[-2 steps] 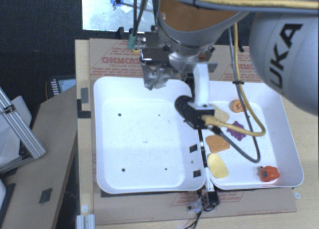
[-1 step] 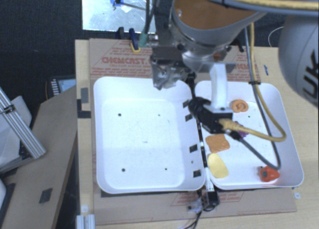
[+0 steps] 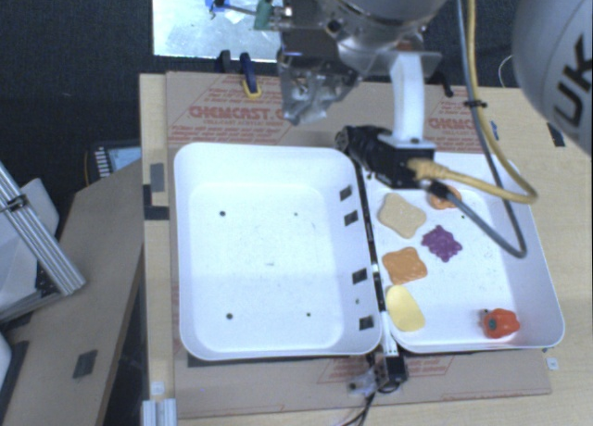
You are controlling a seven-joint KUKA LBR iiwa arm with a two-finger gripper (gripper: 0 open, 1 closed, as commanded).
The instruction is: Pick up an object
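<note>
I hold the gripper [image 3: 313, 100] high behind the bins, its grip state impossible to tell, before descending toward the purple grape cluster [image 3: 442, 244] lying in the right bin [image 3: 542, 308].

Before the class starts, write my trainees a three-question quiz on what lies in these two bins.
1. True or false: the purple piece lies in the right bin.
2. Which item sits nearest the right bin's front right corner? A. yellow piece B. red-orange piece C. tan piece
3. Fill in: the orange slice lies between the tan piece and the ____ piece.

Key: 1 true; 2 B; 3 yellow.
</note>
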